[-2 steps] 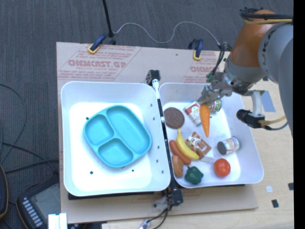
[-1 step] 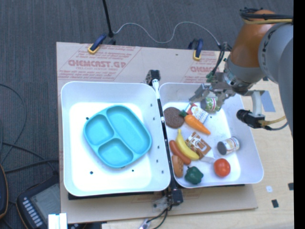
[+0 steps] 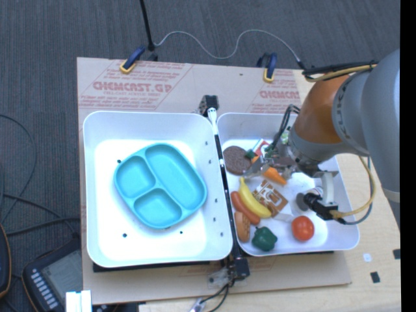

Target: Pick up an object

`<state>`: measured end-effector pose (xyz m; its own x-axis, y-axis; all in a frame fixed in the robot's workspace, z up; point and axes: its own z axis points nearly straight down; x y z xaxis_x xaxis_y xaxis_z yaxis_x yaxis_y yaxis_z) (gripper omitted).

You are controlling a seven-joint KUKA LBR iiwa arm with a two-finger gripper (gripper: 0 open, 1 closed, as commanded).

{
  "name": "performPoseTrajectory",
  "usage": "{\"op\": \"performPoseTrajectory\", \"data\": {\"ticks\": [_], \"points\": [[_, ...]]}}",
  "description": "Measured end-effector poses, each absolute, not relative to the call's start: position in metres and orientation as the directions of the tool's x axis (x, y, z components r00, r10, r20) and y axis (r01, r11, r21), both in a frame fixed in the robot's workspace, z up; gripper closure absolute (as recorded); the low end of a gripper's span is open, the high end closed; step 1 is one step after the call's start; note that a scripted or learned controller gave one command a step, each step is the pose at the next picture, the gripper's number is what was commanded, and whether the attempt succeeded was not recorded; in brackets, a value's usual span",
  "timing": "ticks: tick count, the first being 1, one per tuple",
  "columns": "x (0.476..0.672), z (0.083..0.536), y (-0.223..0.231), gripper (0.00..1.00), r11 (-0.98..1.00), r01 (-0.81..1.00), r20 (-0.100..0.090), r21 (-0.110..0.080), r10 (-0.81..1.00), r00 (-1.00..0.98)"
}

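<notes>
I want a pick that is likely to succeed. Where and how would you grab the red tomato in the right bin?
Grip the tomato across its round middle, coming straight down from above. It is a small ball sitting apart from the green pepper and the banana, so there is probably room for a finger on either side. The bin wall is close on its right, so I would set the fingers along that wall, not across it.

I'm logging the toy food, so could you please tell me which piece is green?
The pepper, at the right bin's near edge, beside the red tomato; the other pieces are yellow, orange, red or brown.

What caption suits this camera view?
Robot arm reaches into the right bin of toy food; blue divided plate lies in the left bin.
</notes>
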<state>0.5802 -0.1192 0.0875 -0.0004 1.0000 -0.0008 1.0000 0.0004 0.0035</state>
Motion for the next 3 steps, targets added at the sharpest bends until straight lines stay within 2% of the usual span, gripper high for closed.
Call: {"op": "performPoseTrajectory", "data": {"ticks": [1,2,3], "points": [[0.581,0.099,-0.120,1.00,0.000,1.000,-0.003,0.008,1.000,0.000],[0.552,0.185,-0.072,1.00,0.002,1.000,0.000,0.001,1.000,-0.002],[0.552,0.194,-0.072,1.00,0.001,1.000,0.000,-0.001,1.000,-0.001]]}}
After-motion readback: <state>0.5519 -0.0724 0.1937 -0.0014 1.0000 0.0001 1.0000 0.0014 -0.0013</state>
